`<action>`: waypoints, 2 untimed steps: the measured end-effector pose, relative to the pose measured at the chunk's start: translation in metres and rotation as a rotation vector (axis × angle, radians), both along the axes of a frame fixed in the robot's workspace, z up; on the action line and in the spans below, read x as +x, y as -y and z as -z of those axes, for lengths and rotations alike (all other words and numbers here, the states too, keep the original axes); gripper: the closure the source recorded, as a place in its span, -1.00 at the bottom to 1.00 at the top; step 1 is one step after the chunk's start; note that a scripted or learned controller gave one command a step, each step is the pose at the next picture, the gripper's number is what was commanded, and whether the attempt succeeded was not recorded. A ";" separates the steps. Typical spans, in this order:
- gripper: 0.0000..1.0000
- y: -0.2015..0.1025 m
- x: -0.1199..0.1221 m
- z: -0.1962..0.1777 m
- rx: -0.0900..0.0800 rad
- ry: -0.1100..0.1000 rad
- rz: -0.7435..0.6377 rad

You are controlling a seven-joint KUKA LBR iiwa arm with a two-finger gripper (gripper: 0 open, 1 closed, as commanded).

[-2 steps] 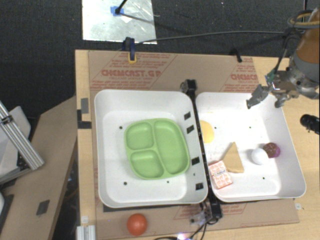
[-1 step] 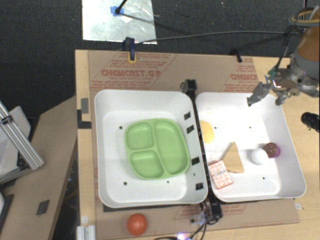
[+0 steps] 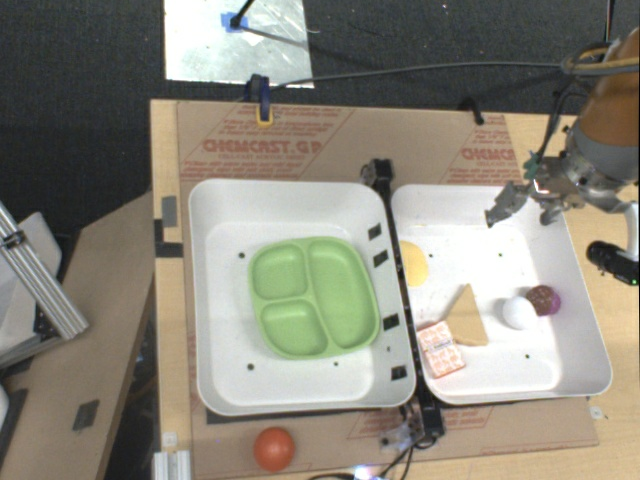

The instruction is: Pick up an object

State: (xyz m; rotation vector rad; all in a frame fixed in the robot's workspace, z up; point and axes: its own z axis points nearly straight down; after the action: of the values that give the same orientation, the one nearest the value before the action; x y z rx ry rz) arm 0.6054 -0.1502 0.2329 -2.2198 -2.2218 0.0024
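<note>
Jaws (image 3: 523, 203) spread and empty above the right bin's (image 3: 580, 268) far side; better to descend straight over the white ball (image 3: 517, 312), touching a dark ball (image 3: 543, 299), then close.

Lighting is even and moderately bright, from overhead. The two white bins (image 3: 300, 208) show no blown highlights. Glare appears on the shiny sheet (image 3: 238, 28) at top. Shadows under the objects are soft and short. The dark backdrop (image 3: 70, 88) is underexposed. Overall sharpness is low and detail grainy; the gripper (image 3: 525, 203) is slightly blurred.
</note>
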 end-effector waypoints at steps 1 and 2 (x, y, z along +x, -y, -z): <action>-1.00 0.005 0.002 0.043 0.000 0.000 0.000; -1.00 -0.002 0.008 0.090 0.001 0.000 -0.003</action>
State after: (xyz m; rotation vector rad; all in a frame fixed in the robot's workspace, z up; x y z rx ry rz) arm 0.6137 -0.1485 0.1427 -2.2158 -2.2252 0.0012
